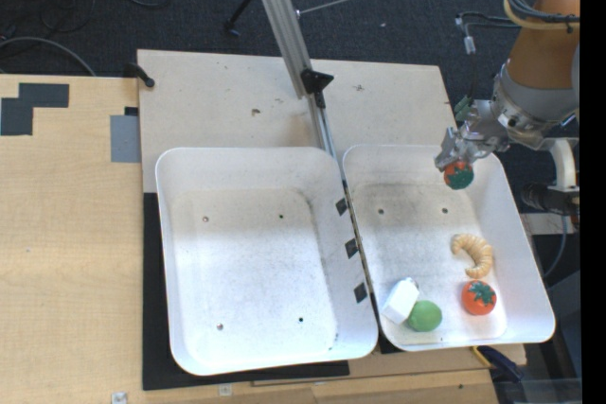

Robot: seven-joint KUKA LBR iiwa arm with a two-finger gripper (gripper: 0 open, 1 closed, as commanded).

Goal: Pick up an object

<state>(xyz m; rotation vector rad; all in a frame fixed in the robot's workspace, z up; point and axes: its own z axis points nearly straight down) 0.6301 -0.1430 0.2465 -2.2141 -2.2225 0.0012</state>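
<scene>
dark floor with cables, pale table (227, 104) carrying two white bins.
from the camera view, my gripper (458, 167) hangs over the right bin's (530, 246) far corner; a small red-and-green object (459, 175) sits at its tip and looks clamped between the jaws, though i'd judge that unsure. i'd lift slowly and straight. a tomato (479, 297), a curled pastry (473, 253), a green ball (424, 316) and a white block (401, 299) lie near the near edge.

White bins (189, 167), green ball (425, 316), red tomato (479, 297), tan croissant (473, 252), white block (401, 300), red-green ball (459, 175).
</scene>
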